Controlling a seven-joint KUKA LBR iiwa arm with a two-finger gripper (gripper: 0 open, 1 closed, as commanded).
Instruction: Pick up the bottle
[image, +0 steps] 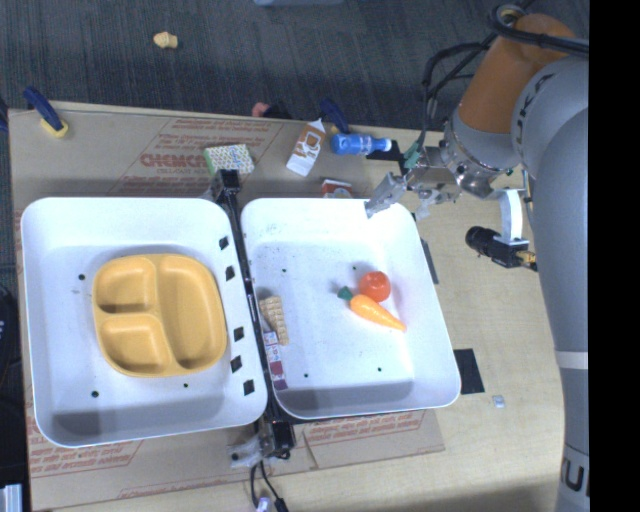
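Bottle (358, 145), one, lies outside two bins (330, 390) near the gripper (400, 195).

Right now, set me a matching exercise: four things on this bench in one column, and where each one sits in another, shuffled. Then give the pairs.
Things:
1. bottle
2. carrot
3. yellow tray
4. gripper

Places:
A. in the left bin
B. in the right bin, beside a tomato
C. on the cardboard behind the bins
D. over the right bin's far corner

Pairs: 1-C, 2-B, 3-A, 4-D
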